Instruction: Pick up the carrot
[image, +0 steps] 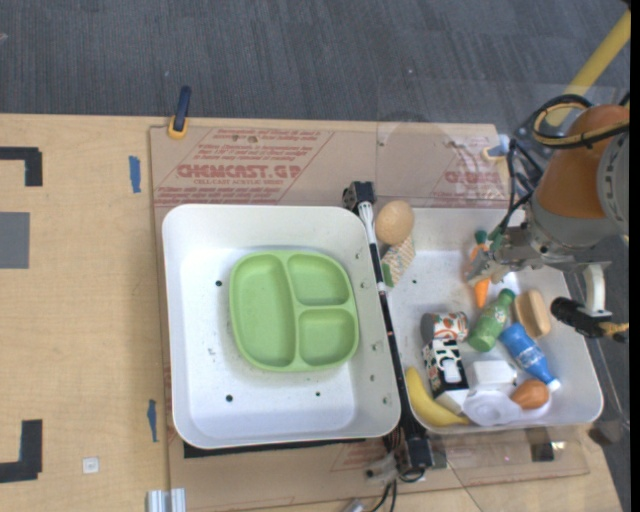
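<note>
The carrot (482, 291) lies in the right bin (590, 400) near its far right side. I see its orange end poking out below the gripper, and a small green bit by the gripper's upper left that may be its top. The gripper (492, 260) hangs directly over the carrot, under the arm's grey wrist and orange band (572, 185). The gripper body hides the middle of the carrot, so I cannot make out whether it is touched or held.
Crowded around the carrot are a green bottle (492, 322), a blue bottle (527, 352), a tan disc (535, 312), a printed can (445, 350), a banana (430, 400) and an orange fruit (530, 394). An egg (394, 222) sits at the far left corner. The left bin holds a green divided plate (295, 310).
</note>
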